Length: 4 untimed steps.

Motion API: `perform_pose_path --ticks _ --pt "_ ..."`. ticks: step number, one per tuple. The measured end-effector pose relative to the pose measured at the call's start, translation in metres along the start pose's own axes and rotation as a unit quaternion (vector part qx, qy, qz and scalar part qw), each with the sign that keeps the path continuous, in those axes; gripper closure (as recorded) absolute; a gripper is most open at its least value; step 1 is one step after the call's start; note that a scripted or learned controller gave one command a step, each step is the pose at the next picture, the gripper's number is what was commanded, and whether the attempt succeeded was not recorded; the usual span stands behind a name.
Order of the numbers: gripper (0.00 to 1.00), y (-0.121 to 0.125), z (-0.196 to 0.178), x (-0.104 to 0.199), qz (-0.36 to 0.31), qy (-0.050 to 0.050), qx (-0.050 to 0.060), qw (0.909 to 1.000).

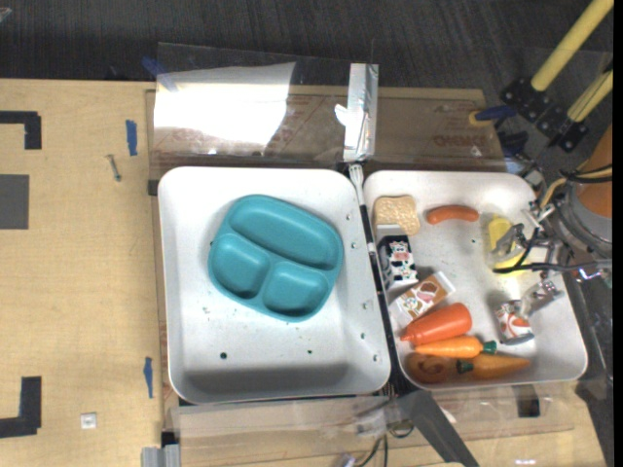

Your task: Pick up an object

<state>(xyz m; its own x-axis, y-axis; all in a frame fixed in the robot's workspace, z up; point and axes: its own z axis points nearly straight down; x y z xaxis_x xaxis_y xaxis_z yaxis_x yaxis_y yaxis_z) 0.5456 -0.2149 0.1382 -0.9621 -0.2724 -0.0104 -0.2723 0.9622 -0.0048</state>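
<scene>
The right bin (569, 358) holds several toy foods. A bread slice (395, 213) and a red sausage (453, 214) lie at the back. A small milk carton (397, 260) and a snack packet (421, 297) sit along the left wall. Two carrots (438, 323) (465, 348) lie at the front, above a brown piece (428, 368). A yellow piece (499, 232) and a red-and-white packet (514, 322) lie to the right. My gripper (527, 261) hangs low over the bin's right side, between the yellow piece and that packet, and I see nothing held in it.
The left bin (195, 358) carries a teal divided plate (275, 255). A clear plastic sheet (234, 115) stands behind the bins. Yellow bars (574, 37) and black clamps (545, 110) cross the upper right, near the arm's orange band (599, 197). Wooden bench (68, 261) lies to the left.
</scene>
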Motion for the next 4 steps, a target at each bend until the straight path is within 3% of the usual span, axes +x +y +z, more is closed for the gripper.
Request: perform_pose_path --ticks 1,2,3,4 --pt "0.0 0.017 0.049 0.048 -0.061 -0.002 -0.007 0.9981" --pt "0.0 0.062 0.048 0.023 -0.081 -0.001 0.0 0.9967" --pt "0.0 0.029 0.05 0.025 -0.357 -0.003 -0.013 0.9338" --pt "0.0 -0.002 0.005 -0.026 -0.377 -0.004 -0.008 0.9262"
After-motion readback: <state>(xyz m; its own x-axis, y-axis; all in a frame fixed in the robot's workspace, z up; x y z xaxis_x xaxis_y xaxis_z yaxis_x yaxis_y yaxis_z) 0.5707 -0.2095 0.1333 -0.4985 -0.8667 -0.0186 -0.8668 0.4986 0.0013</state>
